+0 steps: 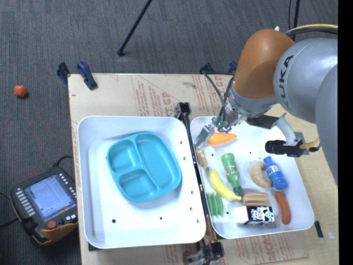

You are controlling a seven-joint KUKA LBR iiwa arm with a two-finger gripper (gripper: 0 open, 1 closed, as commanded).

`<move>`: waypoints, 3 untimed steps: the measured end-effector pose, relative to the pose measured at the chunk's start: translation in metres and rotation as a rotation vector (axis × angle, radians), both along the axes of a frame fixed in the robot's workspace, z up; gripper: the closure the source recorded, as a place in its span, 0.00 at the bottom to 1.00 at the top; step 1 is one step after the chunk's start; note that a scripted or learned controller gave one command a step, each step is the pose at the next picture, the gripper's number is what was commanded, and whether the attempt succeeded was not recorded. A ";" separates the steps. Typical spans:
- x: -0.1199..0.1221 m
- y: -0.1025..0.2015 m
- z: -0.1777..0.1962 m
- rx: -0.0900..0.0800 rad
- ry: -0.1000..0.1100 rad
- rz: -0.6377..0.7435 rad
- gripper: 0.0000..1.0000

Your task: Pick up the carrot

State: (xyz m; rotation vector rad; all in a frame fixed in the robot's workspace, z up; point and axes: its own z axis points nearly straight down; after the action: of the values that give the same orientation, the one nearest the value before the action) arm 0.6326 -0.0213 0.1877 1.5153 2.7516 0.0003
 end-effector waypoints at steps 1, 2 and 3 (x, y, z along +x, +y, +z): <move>0.012 -0.002 0.000 0.000 0.000 -0.166 0.00; 0.010 -0.078 -0.079 -0.001 0.004 -0.133 0.00; 0.013 -0.023 0.002 0.001 -0.004 -0.013 0.00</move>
State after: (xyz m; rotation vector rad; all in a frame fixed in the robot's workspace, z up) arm 0.6452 -0.0442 0.1896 1.5323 2.7387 0.0039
